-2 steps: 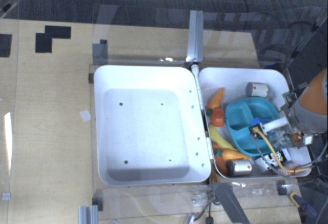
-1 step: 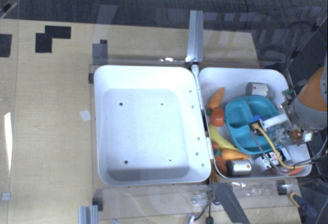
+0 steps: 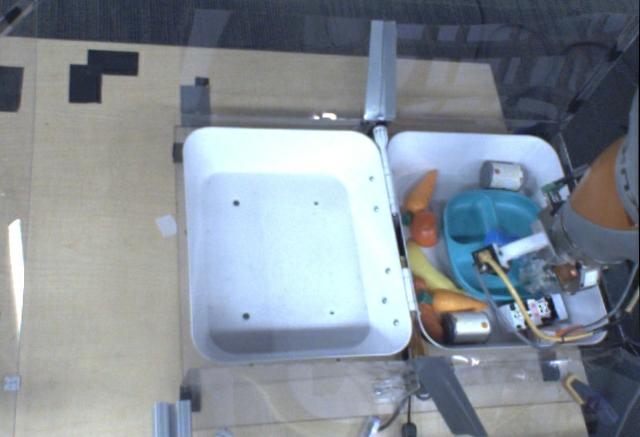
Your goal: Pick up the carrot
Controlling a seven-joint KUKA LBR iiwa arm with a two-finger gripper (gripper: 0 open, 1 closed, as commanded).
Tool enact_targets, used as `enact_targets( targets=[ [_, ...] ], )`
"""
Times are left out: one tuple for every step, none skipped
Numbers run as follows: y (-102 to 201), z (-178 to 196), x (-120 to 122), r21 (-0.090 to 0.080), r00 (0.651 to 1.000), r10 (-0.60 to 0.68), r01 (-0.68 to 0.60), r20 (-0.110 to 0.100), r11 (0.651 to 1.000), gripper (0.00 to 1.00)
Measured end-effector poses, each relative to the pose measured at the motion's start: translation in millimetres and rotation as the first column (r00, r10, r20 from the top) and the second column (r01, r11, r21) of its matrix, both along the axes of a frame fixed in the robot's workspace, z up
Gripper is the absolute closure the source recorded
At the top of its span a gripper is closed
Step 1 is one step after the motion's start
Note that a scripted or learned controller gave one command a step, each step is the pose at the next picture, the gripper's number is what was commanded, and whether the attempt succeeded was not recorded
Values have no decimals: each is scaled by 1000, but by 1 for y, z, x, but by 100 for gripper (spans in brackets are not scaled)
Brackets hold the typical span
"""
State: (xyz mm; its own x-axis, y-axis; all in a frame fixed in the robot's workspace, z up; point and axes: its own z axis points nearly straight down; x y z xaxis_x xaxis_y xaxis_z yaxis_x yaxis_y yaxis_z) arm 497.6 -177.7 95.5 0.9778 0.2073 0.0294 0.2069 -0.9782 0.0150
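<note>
The carrot [image 3: 422, 190], orange and tapered, lies at the left side of the right bin [image 3: 540, 147], close to the divider. My gripper [image 3: 538, 277] hangs low over the right bin's near right part, beside the blue dish [image 3: 487, 225]. It is well to the right of the carrot and apart from it. Nothing shows held in the gripper.
In the right bin, a red-orange piece [image 3: 424, 228], a yellow banana [image 3: 430, 270] and another orange piece [image 3: 455, 302] lie below the carrot. A silver can [image 3: 502, 175] sits at the back, a second can [image 3: 467, 327] at the front. The left bin [image 3: 200, 255] is white.
</note>
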Motion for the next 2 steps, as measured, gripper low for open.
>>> enact_targets(
  targets=[
    [-20,1,3,16,1000,11,-11,0,1000,100],
    [-20,0,3,16,1000,11,-11,0,1000,100]
  ],
)
